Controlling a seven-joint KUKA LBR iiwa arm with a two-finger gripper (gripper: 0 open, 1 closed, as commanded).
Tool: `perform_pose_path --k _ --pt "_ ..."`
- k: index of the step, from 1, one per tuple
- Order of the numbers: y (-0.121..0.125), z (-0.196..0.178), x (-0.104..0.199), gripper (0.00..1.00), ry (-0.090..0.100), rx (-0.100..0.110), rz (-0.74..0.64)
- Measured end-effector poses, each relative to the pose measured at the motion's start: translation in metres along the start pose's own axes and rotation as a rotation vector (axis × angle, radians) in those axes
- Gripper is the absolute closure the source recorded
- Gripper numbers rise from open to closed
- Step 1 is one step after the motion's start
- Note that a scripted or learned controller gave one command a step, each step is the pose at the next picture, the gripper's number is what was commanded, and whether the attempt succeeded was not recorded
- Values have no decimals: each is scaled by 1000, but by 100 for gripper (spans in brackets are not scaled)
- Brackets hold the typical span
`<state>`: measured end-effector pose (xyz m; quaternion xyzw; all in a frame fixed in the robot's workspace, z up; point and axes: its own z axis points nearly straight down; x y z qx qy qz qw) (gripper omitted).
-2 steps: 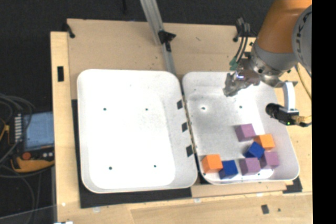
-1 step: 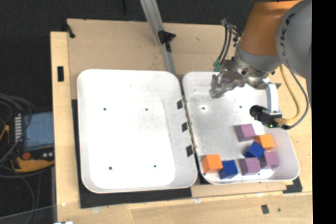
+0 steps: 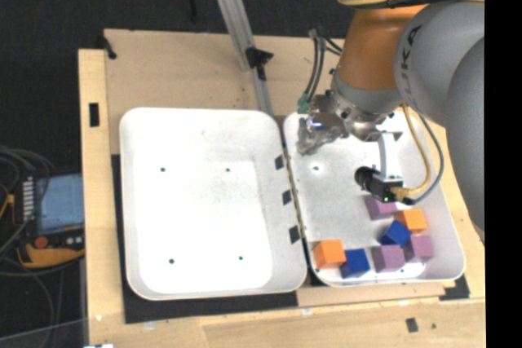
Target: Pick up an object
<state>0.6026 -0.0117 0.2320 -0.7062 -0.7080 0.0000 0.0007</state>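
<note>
2 white bins point(image 3: 204, 126), blocks point(image 3: 391, 257) in right 1, gripper point(image 3: 314, 134) above.

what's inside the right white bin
The right white plastic bin holds small foam blocks along its near end: two orange, two blue, three purple. The grey arm covers its far corner.

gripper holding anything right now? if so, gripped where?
Cannot be told. The gripper sits low at the right bin's upper left corner; no block is seen at its tip. The blocks lie apart, at the bin's lower right.

Orange, blue and purple blocks point(image 3: 383, 244) lie clustered in the right bin's point(image 3: 326, 183) near corner.
</note>
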Motion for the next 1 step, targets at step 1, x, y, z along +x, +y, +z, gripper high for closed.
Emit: perform_pose_path --k 1 --pt "11 -9 59 100 1 -3 -6"
